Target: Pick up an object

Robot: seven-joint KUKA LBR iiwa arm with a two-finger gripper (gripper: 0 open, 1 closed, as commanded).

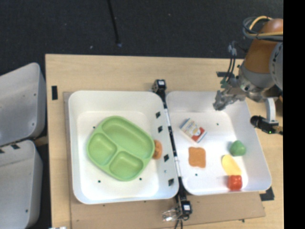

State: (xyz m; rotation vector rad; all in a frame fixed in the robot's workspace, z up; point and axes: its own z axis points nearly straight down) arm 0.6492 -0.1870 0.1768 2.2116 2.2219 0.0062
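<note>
The right bin (209,101) holds a small white, red and blue packet (193,130), an orange toast-like piece (197,157), a green ball-shaped item (237,148), a yellow item (230,164) and a red item (234,182). My gripper (222,100) hangs over the far right part of this bin, apart from all of them. The arm with its orange band (261,51) reaches in from the upper right.
The left bin (78,175) carries a green divided plate (120,148) with a small orange item (157,149) at its right rim. A black-clipped divider (167,137) joins the two bins. White chair-like shapes (19,109) stand at the far left.
</note>
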